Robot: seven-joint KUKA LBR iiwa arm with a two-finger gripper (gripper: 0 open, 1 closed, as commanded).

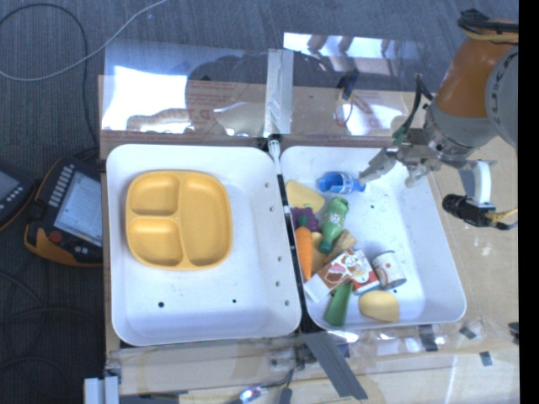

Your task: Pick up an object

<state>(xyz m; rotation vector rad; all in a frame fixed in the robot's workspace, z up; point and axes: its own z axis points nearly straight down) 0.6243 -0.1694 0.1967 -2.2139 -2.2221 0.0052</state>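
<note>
Nearest me, at the lower edge of the right bin [438, 251], I see a yellow lemon [379, 306], a green cucumber [338, 304], a small can [390, 269] and a red-and-white carton [347, 269]. Further up lie a carrot [304, 251], a green bottle [335, 215], purple grapes [306, 220] and a blue object [338, 182]. The left bin [168, 310] carries a yellow divided plate [178, 219]. Toward the upper right, the gripper [392, 165] hangs over the right bin's far end, fingers spread apart with nothing between them.
</note>
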